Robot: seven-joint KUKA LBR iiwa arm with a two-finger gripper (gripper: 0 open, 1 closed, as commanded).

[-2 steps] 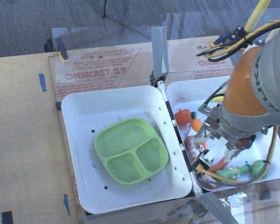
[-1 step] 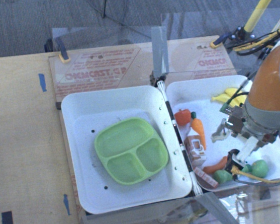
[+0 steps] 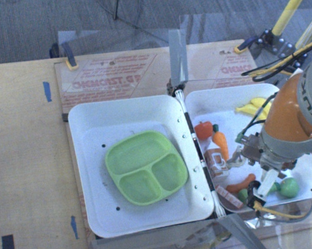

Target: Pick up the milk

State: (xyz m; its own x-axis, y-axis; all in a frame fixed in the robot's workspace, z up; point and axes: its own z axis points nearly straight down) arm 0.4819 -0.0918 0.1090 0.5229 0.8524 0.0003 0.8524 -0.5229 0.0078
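even, diffuse overhead light — bright, with only soft, faint shadows. the white bins (image 3: 126, 110) run close to overexposed, and clear plastic sheeting (image 3: 134, 36) at the top edge carries pale glare. overall slightly soft — fine detail smears.

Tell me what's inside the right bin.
In the right bin: milk carton, carrot, red pepper, banana, green fruit. The arm covers the rest.

Toys are crowding the pincer (image 3: 236, 161): milk carton (image 3: 215, 162) just left, carrot (image 3: 219, 141) above, green apple (image 3: 288, 187) lying right; bin wall (image 3: 194, 144) is blocking farther left.
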